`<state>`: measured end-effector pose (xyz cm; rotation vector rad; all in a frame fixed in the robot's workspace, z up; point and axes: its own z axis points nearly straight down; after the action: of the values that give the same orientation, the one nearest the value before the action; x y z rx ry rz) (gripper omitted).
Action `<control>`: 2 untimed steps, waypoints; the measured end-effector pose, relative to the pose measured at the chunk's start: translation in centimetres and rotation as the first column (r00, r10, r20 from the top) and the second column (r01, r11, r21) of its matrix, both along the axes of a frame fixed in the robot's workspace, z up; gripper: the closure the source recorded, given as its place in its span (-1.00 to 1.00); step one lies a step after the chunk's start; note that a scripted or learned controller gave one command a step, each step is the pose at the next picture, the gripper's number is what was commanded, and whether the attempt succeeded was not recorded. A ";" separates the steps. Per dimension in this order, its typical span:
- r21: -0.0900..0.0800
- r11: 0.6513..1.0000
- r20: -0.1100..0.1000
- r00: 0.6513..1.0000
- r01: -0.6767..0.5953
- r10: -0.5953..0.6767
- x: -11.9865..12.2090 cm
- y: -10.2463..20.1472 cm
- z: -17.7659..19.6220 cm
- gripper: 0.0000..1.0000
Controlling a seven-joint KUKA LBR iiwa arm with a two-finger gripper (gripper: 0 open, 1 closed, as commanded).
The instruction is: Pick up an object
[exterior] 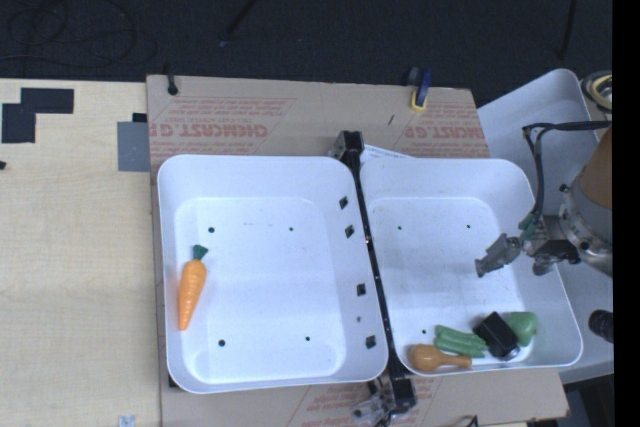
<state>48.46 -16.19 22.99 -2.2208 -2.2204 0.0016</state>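
Note:
An orange toy carrot (191, 287) with a green top lies at the left side of the left bin (250, 177). In the near right corner of the right bin (450, 180) a small pile sits together: a green pod-like piece (458, 341), a black block (496, 334), a light green piece (522, 323) and a tan pear-shaped piece (437, 358). My gripper (517, 258) hangs over the right side of the right bin, a little beyond the pile. Its fingers (491, 262) are spread open with nothing between them.
A black divider (362, 255) runs between the two bins. Both bins rest on a cardboard sheet (300, 115) with a blue-and-yellow clamp (419, 89) at its far edge. Wooden benchtop (70, 265) lies to the left, and cables hang by the arm at the right.

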 end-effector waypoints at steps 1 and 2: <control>0.000 1.000 0.013 1.000 -0.008 0.008 1.4 5.7 12.6 -1.00; -0.005 1.000 0.014 1.000 -0.002 0.002 3.7 2.5 24.1 -1.00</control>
<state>52.16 -13.70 47.07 -2.2276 -2.2323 -0.0086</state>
